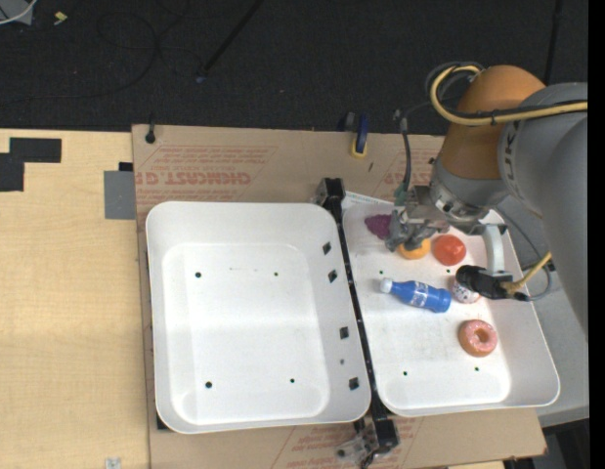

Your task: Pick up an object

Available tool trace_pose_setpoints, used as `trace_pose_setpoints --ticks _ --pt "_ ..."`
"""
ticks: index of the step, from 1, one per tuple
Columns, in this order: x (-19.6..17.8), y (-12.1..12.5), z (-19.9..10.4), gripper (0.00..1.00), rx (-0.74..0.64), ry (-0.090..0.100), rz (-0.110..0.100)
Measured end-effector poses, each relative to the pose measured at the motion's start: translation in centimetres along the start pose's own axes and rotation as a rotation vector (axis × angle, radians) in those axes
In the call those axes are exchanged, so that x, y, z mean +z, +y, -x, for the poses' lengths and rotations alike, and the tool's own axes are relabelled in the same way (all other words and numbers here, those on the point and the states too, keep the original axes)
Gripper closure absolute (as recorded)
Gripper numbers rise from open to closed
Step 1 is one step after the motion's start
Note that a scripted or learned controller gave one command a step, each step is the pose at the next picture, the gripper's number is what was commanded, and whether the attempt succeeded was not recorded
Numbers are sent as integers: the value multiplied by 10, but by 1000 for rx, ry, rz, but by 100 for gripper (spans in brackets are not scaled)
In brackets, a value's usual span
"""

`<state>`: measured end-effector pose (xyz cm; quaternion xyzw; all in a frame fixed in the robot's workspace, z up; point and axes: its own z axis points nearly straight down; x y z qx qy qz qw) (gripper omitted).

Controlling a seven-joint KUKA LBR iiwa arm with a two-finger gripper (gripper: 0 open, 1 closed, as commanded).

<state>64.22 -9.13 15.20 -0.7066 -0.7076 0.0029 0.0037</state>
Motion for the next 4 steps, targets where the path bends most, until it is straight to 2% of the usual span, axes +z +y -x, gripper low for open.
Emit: trace_pose_setpoints --ticks 1,2,3,4 --pt "-37 1 -49 100 -2 -1 7" --pt "-35 1 -92 100 1 -1 6" --pt "-34 -21 -103 100 1 -2 3" --pt "-35 -13 -153 100 -1 0 7"
